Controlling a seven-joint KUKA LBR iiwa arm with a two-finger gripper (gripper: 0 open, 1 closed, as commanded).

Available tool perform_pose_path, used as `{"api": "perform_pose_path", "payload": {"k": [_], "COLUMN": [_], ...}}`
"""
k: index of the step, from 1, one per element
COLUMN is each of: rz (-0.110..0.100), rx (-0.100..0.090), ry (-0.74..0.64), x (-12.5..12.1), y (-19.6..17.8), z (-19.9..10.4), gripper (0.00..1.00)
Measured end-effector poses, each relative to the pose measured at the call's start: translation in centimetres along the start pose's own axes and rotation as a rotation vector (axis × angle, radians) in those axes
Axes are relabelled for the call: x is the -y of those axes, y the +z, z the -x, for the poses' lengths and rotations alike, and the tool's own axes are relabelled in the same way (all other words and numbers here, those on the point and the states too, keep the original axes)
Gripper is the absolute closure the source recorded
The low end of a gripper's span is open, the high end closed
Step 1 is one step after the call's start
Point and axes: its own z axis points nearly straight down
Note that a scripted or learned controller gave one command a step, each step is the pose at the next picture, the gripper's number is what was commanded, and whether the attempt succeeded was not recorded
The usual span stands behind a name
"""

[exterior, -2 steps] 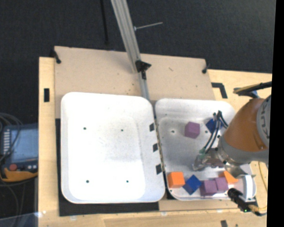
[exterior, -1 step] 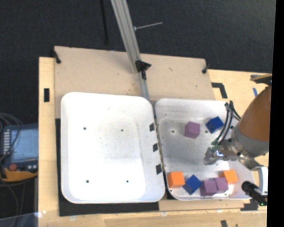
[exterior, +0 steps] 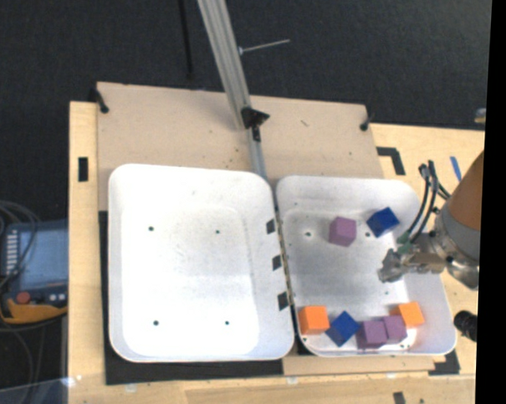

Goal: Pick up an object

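Several small cubes lie in the right bin (exterior: 320,200). A purple cube (exterior: 342,231) and a blue cube (exterior: 383,220) sit near the back. Along the front edge lie an orange cube (exterior: 314,318), a blue cube (exterior: 343,327), two purple cubes (exterior: 381,331) and another orange cube (exterior: 410,313). My gripper (exterior: 392,267) hangs over the right side of this bin, between the back blue cube and the front right orange cube. Nothing shows between its fingers.
The left bin (exterior: 192,261) lies beside the right one. A slanted metal rail (exterior: 230,62) runs from the top down to the gap between the bins. A grey device with cables (exterior: 28,267) sits at the far left.
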Motion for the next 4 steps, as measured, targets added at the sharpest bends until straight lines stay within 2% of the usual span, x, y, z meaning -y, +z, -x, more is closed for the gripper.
{"api": "perform_pose_path", "payload": {"k": [1, 4], "rz": [-0.003, -0.006], "rx": [-0.001, -0.003], "ry": [-0.001, -0.005], "x": [-0.2, -4.4], "y": [-3.0, -3.8], "z": [0.1, -14.9], "gripper": [1.0, 1.0]}}
